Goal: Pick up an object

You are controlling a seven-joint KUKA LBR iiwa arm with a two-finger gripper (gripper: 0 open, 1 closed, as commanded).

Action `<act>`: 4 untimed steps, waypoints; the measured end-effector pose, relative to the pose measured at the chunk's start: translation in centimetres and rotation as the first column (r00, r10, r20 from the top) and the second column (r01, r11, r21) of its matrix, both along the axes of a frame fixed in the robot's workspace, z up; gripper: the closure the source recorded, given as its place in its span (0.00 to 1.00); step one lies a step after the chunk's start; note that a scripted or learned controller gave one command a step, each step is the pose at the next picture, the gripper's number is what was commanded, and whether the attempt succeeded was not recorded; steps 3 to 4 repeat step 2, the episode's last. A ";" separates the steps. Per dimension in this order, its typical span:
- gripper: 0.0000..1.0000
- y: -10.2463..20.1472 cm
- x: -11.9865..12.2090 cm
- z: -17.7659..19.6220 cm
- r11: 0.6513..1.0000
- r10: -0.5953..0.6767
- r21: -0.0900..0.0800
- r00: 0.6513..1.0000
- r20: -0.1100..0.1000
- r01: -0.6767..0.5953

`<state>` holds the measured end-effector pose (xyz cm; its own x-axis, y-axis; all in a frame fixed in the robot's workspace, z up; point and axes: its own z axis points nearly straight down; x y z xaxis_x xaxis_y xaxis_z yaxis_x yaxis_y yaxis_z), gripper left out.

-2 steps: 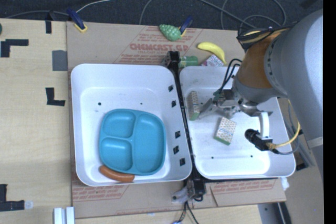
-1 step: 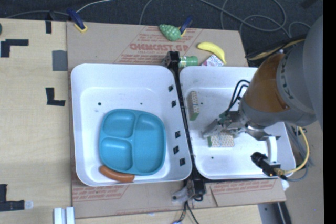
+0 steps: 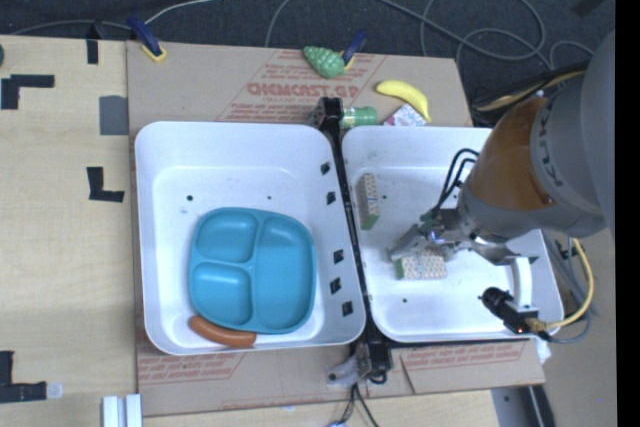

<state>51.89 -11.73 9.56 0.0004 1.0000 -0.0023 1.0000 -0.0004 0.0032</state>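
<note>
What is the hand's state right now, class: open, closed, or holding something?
Hand: low in the right shallow white bin, above a small green-edged patterned packet; open or closed cannot be told.

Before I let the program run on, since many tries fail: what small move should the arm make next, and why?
Probably a short, straight descent. The gripper sits low in the right bin, just above the small speckled packet on the bin floor, and nothing shows held between its fingers. The striped item by the divider lies farther off, so the packet looks like the nearer target.

You had two bins [image 3: 160, 155], one plate [image 3: 252, 269], one sausage [image 3: 222, 333], one banana [image 3: 404, 96], and two packets [image 3: 423, 264].
</note>
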 end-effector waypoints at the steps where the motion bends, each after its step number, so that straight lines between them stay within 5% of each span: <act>1: 1.00 5.6 6.1 8.9 1.000 0.003 0.002 1.000 -0.002 -0.003; 2: 1.00 5.0 2.2 9.3 1.000 0.000 0.001 1.000 -0.005 0.000; 4: 1.00 5.0 2.2 9.3 1.000 0.000 0.001 1.000 -0.005 0.000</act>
